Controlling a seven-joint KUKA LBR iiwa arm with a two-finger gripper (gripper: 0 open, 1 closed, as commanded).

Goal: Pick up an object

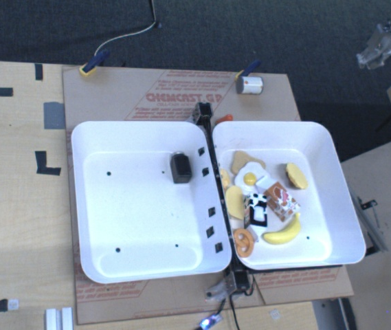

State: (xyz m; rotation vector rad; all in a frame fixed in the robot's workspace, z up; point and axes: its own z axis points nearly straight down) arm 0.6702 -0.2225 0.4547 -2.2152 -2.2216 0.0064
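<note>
A dark grey block [180, 168] lies alone in the left bin [99, 253], near its upper right. The right bin [332, 184] holds a cluster of toy foods: a fried egg [249, 174], a tan round piece [296, 176], a banana [282, 233], a pretzel [243, 241], a red-brown packet [282, 199], a black-and-white item [256, 210] and a pale yellow piece [233, 202]. My gripper [379, 45] is a grey shape at the far upper right, over the dark floor and well away from both bins, with nothing seen in it.
The bins sit side by side on a cardboard sheet [181, 98] atop the wooden bench. A small white-grey clamp [251, 84] and a blue-yellow clip [93, 63] sit at the sheet's far edge. A cable [150, 5] runs across the dark floor.
</note>
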